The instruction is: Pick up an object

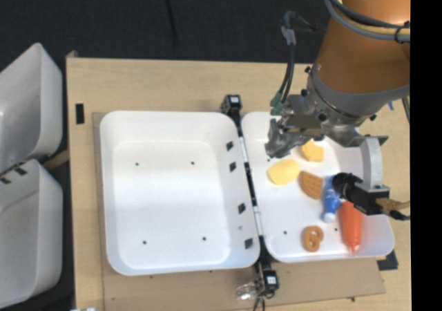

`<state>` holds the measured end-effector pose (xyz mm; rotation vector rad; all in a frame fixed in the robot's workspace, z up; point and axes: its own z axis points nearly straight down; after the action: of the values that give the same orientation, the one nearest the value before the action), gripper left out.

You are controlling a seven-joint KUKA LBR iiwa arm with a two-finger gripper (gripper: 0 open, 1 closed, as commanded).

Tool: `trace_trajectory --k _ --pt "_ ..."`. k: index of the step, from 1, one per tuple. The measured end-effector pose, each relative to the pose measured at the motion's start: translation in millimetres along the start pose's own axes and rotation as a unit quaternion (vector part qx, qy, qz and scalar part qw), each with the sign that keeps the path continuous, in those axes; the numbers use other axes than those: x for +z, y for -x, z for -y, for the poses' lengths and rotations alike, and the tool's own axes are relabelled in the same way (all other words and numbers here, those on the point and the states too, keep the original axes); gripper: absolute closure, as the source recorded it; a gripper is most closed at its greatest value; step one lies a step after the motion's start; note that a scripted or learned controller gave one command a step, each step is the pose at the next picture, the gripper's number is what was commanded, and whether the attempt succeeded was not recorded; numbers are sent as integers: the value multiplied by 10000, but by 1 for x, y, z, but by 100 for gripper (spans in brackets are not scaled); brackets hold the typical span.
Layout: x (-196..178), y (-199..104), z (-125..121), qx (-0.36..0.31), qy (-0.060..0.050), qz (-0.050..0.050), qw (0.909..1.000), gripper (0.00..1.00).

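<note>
Right bin (373, 244): end effector (282, 144) just above yellow piece (283, 172).

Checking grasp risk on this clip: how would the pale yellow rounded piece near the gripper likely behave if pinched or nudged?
The yellow piece looks smooth and rounded, so it may slip from the gripper. It lies flat-ish, so probably slides rather than rolls. Likely light.

Pale yellow lump (283, 171) lies in right bin (276, 237)

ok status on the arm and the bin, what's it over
Gripper low over the right bin, just above the yellow piece. Nothing seen held. Orange wedge, waffle, pretzel and carrot crowd close by.
</note>
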<state>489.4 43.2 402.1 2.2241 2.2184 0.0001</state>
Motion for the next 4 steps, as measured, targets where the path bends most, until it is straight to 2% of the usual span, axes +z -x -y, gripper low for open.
trace_trajectory --k 1,2,3,4 --pt "-44 -52 -14 -41 26 -6 10000 100" --pt "46 3 1 16 -42 16 10000 100" --pt "-91 -49 -28 -49 82 -16 10000 100" --pt "-39 -43 1 -13 -22 10 10000 100"
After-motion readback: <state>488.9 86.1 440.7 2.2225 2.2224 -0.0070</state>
